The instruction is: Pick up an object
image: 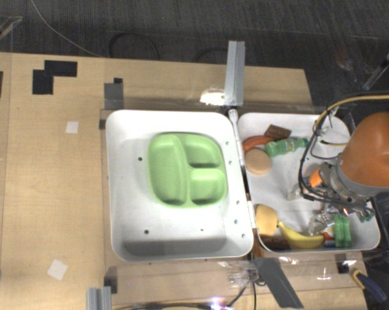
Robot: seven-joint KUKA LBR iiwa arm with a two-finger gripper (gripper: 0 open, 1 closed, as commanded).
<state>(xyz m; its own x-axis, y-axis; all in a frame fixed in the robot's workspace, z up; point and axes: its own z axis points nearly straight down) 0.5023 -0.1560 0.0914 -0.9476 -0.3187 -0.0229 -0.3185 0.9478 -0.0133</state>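
Note:
The right bin [281, 173] holds several toy foods: a yellow banana [299, 236] at the front, a tan round piece [267, 219] beside it, a beige ball [259, 163], a red-orange piece [253, 143], a brown block [277, 133], a green bottle-like item [287, 147] and a green piece [342, 230] at the front right. My gripper [326, 219] reaches down at the bin's front right, just right of the banana and left of the green piece. The arm's orange band [375, 150] hides much of the wrist.
The left bin [126, 192] holds a green divided tray [186, 168]. A metal post [235, 73] stands behind the divider between the bins. Cables [310, 160] loop over the right bin. Wooden bench surface lies to the left.

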